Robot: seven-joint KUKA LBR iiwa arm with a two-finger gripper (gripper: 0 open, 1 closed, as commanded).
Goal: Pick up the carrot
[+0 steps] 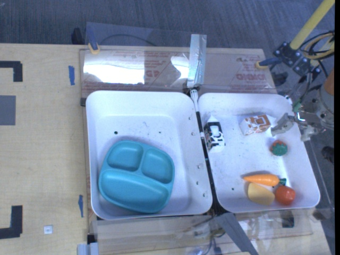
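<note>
Progress: carrot (261,179) not yet picked; lies flat on floor of right bin (234,158), near its front-right corner. Nothing lifted. Judged: approach phase, whole grasp + lift left to do.
Carrot: orange, green tip pointing right, long axis roughly left-right. Touching or just abt touching a yellow rounded toy piece (261,194) in front of it; red tomato-like piece (285,195) just beside the green tip.
End effector: (289,122) at right bin's far-right rim, near the back, well apart from carrot. Metal parts blur into cables behind it, so can't tell how far open it is. Nothing seen held; not seen touching any item.
Nearby: small green round piece (279,148) sits betw. end effector and carrot; white-and-orange carton (255,124) just left of end effector; black-and-white item (214,135) by the divider.
Left bin: (106,110) holds a teal divided plate (137,175); not part of this job.
Left to do (est.): move twd front corner, drop over carrot, close across its narrow width, lift.
Risk (est.): yellow piece + tomato crowd the carrot, so a jaw may hit them or nudge carrot away.
</note>
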